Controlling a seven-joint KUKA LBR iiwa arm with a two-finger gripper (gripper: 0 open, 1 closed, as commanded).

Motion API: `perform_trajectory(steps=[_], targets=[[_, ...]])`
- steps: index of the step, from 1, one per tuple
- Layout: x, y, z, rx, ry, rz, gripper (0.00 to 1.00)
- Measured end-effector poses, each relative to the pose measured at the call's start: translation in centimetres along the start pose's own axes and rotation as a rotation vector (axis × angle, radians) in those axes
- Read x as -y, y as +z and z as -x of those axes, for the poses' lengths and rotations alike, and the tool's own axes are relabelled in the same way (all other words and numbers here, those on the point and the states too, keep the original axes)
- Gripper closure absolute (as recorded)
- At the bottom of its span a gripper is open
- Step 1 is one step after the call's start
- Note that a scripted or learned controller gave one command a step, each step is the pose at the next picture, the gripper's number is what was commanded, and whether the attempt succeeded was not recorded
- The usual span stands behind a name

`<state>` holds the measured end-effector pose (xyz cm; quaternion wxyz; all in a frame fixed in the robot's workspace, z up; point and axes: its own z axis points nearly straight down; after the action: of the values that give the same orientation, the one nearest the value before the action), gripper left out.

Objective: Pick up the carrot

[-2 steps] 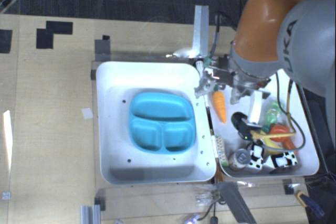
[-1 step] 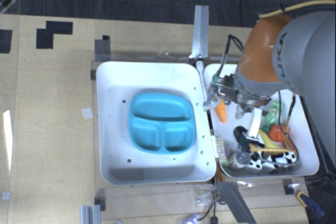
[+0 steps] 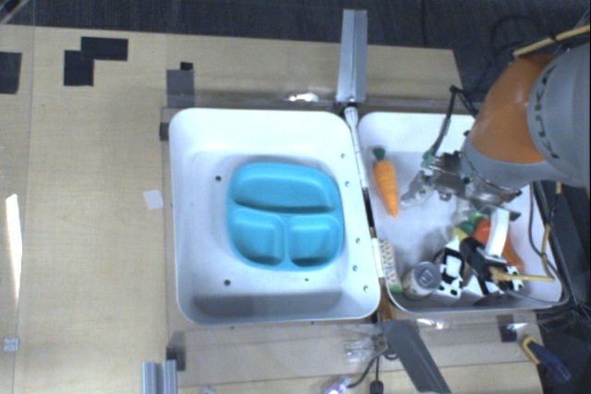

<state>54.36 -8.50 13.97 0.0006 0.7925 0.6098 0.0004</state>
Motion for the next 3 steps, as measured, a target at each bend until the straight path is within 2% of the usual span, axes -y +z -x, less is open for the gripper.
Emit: perform_trajectory(steps=[1,2,3], targets=[[0.0,-4.5,-8.5,-0.002,0.165,0.001,0.0],[0.0,-4.5,-8.5,-0.001,0.164,0.001,0.0],[-5.6,-4.5,-7.2,-0.001,0.182,0.002,0.0]])
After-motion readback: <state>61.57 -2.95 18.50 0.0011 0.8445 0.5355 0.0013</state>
